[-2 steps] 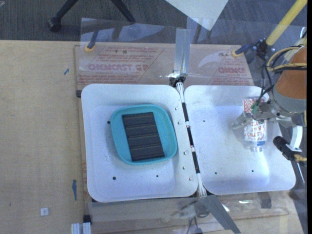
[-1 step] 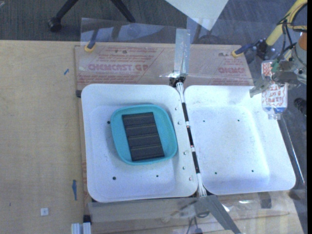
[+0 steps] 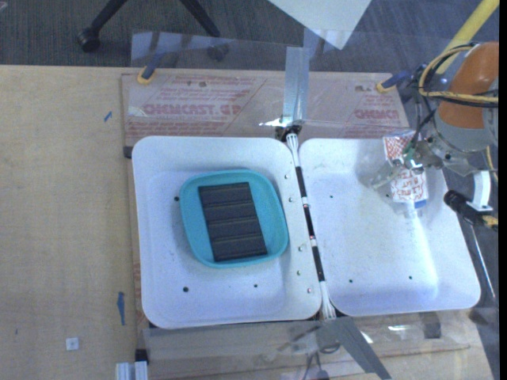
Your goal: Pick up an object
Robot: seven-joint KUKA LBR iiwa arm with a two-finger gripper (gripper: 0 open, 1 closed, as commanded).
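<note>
On the worktop [image 3: 55, 212], the left bin [image 3: 158, 291] holds a teal dish [image 3: 190, 220] with a dark ribbed block [image 3: 231, 222] lying in it. The right bin [image 3: 380, 275], beside it, carries a clear plastic packet with red print [image 3: 405, 182] near its far right corner. The gripper [image 3: 420, 158] sits at the packet's upper edge; whether it is clenched or released cannot be told.

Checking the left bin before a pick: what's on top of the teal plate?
A dark ribbed block lies on the teal plate, covering its middle; that part is hidden.
</note>
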